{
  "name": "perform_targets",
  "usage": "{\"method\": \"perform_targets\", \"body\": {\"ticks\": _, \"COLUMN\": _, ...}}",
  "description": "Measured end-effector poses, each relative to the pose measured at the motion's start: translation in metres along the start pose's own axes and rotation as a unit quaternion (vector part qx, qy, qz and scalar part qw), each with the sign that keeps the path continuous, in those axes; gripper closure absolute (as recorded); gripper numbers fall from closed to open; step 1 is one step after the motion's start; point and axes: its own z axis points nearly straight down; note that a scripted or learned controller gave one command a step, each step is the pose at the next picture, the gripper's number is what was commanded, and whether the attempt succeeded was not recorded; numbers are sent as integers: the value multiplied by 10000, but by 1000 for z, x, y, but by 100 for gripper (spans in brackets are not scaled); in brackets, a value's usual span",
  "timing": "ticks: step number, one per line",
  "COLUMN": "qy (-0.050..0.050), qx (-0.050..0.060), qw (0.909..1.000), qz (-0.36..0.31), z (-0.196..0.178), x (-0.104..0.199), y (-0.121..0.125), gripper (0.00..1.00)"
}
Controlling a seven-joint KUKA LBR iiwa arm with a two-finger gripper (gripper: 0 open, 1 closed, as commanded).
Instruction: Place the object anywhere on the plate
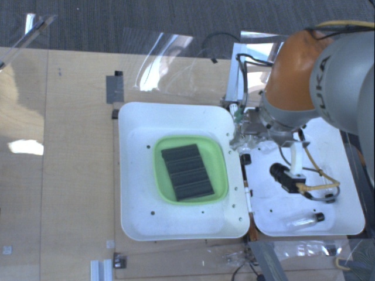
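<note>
the tool [241,138] is hanging just beside the right rim of the green plate [221,170], over the wall where the left bin [135,174] is meeting the right bin [351,206]. the grey arm [345,69] is shading it, so i cannot tell if it is wide or narrow.

the dark ribbed block [187,172] is lying flat in the middle of the plate and is touching nothing else. judging from this, the task is looking done already.

from here, i am thinking the danger is coming from the tool being so near the plate. if it is low and travelling sideways toward the plate, it could be catching the rim, tilting the plate and sliding the block off. a new descent on the block could also be lifting it away again. a small clear tube [304,219] is resting in the right bin, well apart from the plate, and a grasp could be going for it by mistake.

the long axis of the block is running from the plate's far edge to its near edge, with the near end leaning a little toward the tool's side. its ribs are crossing this axis. both ends are looking alike, so it is not pointing in one clear direction.
</note>
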Motion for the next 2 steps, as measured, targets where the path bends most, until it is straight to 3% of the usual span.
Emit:
{"method": "perform_targets", "body": {"ticks": 1, "qy": 1, "qx": 20, "qw": 9999, "qz": -100, "z": 38, "x": 74, "y": 20, "gripper": 100}}
{"method": "perform_targets", "body": {"ticks": 2, "qy": 2, "qx": 15, "qw": 10000, "qz": -97, "z": 38, "x": 74, "y": 20, "gripper": 0}}
